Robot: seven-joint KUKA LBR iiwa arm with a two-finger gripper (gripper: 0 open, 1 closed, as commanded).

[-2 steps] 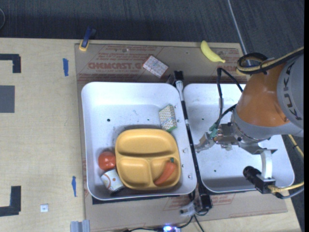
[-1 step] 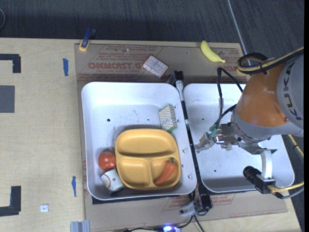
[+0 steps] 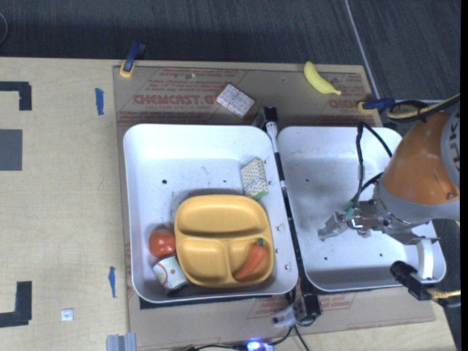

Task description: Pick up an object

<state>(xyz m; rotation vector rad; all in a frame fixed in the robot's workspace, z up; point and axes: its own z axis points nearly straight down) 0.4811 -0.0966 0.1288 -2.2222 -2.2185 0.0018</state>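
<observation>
Left bin [image 3: 146,152]: tomato [image 3: 161,241] and a small white-orange can [image 3: 170,273] on its side at the front left, both touching a yellow divided plate [image 3: 219,232]. Orange pepper [image 3: 252,260] lies in the plate's front right compartment. Patterned packet [image 3: 254,177] just behind the plate, by the right wall. Small box [image 3: 234,100] and banana [image 3: 320,78] on the cardboard behind the bins. Right bin [image 3: 322,152]: gripper [image 3: 330,228] low over the bare floor, fingers apart, nothing between them.

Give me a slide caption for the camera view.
Tool over right bin; yellow tray with orange pepper in left bin.
</observation>
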